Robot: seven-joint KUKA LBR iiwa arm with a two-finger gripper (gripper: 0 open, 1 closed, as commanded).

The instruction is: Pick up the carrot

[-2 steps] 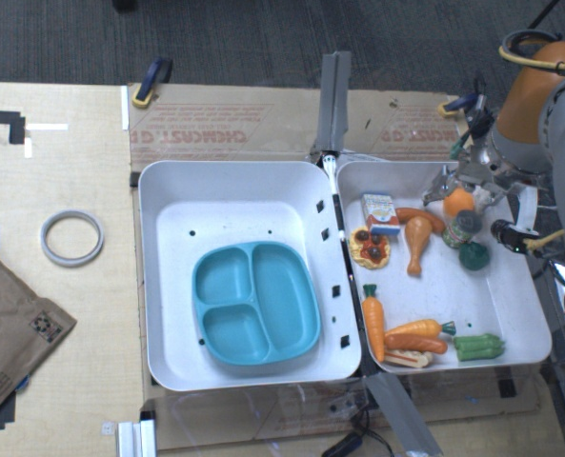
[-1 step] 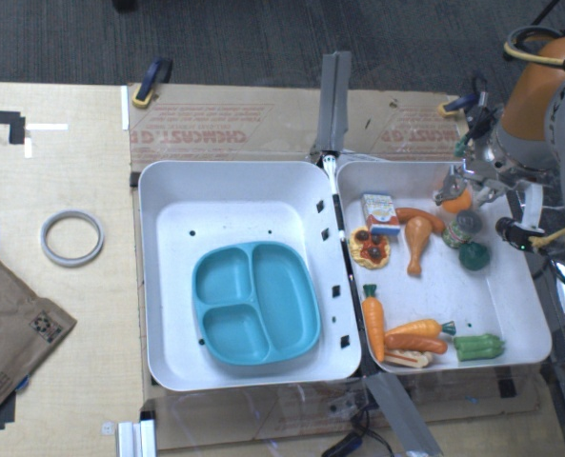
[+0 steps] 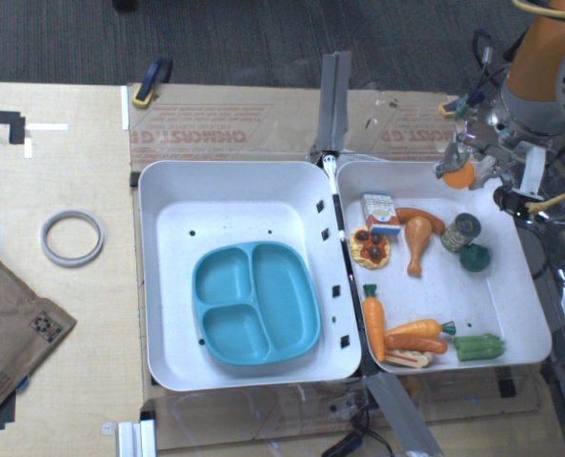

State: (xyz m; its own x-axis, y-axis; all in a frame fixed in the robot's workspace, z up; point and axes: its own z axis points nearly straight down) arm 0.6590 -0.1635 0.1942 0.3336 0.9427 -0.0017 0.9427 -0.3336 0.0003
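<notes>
**Right bin, carrot pick: risk entry**

Carrot (image 3: 373, 324): lower left of the right bin (image 3: 511, 346), lying against the left wall, green top upward. A second carrot (image 3: 419, 330) lies just beside it, touching a hot dog (image 3: 408, 357).

Gripper (image 3: 461, 168): upper right of the frame, at the bin's far rim, well apart from both carrots. Finger state cannot be told; an orange thing sits at the tip.

Likely faults: fingers striking the wall; closing on the neighbouring carrot or hot dog instead.
</notes>
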